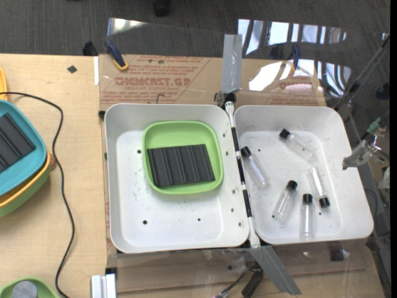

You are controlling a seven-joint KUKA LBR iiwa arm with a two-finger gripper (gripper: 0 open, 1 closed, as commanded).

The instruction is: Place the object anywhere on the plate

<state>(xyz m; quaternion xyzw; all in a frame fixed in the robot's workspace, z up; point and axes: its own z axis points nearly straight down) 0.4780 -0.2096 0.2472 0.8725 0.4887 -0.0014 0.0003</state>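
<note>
A green square plate sits in the left bin, towards its back. On the plate lies a dark grey ridged slab that covers most of its floor. Several clear vials with black caps lie scattered in the right bin, among them one by the divider and one near the back. At the right bin's far right rim a small grey part of my gripper pokes into view, apart from every vial and far from the plate.
A cardboard sheet lies behind the bins. On the wooden table at the left stand stacked teal and yellow trays with a black cable beside them. Clear panels stand behind the right bin.
</note>
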